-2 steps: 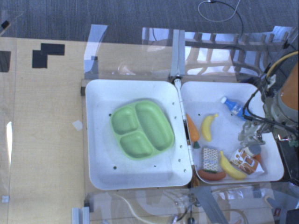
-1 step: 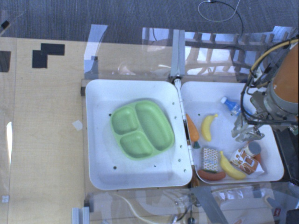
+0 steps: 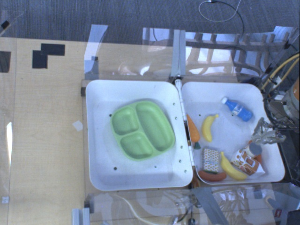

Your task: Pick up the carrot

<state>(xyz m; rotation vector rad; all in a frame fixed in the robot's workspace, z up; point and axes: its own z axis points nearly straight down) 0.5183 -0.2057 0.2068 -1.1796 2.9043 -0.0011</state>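
The carrot (image 3: 192, 129) is orange with a green end. It lies along the left wall of the right bin (image 3: 248, 89), next to the divider between the two bins. My gripper (image 3: 265, 136) hangs over the right side of that bin, just above a patterned snack packet (image 3: 245, 161). It is well to the right of the carrot and nothing of the carrot is at it. The arm comes in from the right edge of the view.
In the right bin are a small yellow banana (image 3: 207, 127) right beside the carrot, a blue bottle (image 3: 237, 109), a checkered packet (image 3: 211, 159), a second banana (image 3: 232, 168) and a red sausage (image 3: 212, 176). The left bin (image 3: 101, 172) holds a green divided plate (image 3: 142, 129).
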